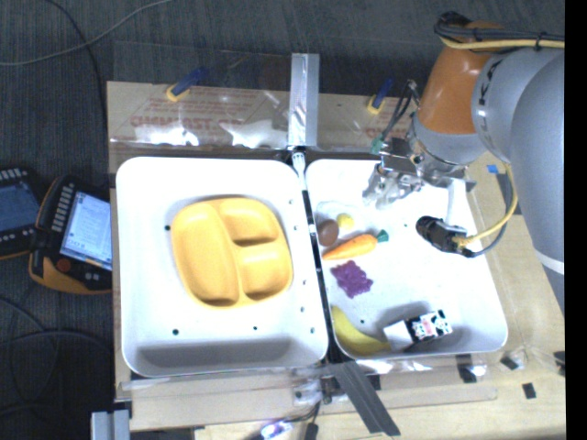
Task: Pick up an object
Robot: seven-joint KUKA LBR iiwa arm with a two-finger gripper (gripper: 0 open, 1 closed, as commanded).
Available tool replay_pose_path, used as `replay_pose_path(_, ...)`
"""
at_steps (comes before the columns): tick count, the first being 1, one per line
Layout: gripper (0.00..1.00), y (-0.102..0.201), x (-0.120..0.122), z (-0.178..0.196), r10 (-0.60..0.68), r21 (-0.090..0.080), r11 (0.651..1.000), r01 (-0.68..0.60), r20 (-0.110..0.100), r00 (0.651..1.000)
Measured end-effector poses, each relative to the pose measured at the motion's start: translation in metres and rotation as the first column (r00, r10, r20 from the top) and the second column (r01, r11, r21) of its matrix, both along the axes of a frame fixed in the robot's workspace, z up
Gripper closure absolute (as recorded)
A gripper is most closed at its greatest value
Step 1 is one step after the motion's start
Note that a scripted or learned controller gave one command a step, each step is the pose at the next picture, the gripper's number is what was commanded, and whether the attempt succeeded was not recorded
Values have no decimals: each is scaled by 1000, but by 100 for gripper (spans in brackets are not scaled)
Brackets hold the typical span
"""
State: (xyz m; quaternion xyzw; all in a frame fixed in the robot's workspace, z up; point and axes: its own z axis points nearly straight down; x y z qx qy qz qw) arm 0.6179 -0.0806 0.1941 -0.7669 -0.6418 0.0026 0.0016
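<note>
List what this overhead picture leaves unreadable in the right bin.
- Gripper: finger state blurred, too small to read in the camera view.
- Banana: one end hidden behind the bin's near-left corner wall.
- Small box: printing too small.
- Brown item beside the carrot: identity unclear, partly against the divider.

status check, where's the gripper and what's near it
Gripper over right bin, back part. Nothing between fingers. Carrot nearest, apart from it; grapes, banana further forward.
</note>
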Motion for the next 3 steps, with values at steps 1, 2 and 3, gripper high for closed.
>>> replay_pose_path(1,0,0,0,0,0,0,1000,0,0,1000)
replay_pose_path(2,0,-18,-2,-97,31,1,1000,-31,1,1000)
replay_pose_path(3,0,-16,-27,-103,158,-6,987,-158,26,987)
